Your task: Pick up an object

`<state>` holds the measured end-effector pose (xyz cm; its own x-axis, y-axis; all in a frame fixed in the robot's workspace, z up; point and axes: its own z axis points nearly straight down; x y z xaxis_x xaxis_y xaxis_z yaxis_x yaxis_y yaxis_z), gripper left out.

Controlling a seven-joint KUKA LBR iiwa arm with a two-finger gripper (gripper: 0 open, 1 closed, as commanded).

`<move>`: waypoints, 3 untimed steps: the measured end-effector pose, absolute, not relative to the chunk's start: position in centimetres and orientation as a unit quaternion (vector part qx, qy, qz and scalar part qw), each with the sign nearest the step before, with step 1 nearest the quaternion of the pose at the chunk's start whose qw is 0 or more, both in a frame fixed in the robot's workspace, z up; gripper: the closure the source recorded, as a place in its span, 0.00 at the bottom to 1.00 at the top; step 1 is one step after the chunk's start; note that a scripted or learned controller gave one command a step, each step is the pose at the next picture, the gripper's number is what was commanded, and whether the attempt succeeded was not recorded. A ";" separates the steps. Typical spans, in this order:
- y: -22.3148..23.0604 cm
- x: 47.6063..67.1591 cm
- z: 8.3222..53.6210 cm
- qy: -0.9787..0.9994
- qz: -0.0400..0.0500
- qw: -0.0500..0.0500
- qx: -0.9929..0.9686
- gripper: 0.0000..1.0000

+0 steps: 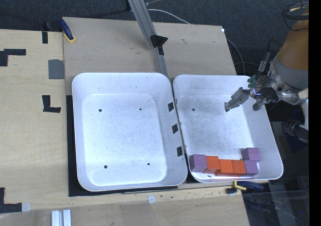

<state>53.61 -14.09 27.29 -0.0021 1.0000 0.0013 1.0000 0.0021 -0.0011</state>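
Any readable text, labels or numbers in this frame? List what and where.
None readable.
Bins: plain white, no print, just dark dots and specks.
Blocks: purple and orange, no marks.
Black tape pieces on the bench: shapes, not letters.
Grey patch: blank.
Gripper and arm: any label is too small and blurred to read.

Pale wooden bench (115, 54), bearing two shallow white bins side by side: left bin (80, 134) toward nine o'clock, right bin (266, 134) toward three. Black tape marks (49, 103) along the nine o'clock edge.
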 end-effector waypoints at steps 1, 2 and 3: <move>-16.7 58.6 23.9 -0.708 0.001 -0.001 -0.707 0.00; -10.4 60.8 17.6 -0.709 0.002 0.003 -0.705 0.00; -10.3 64.4 20.0 -0.708 -0.001 -0.001 -0.706 0.00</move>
<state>64.37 -10.26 20.01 -0.0029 1.0000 -0.0004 1.0000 0.0029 0.0030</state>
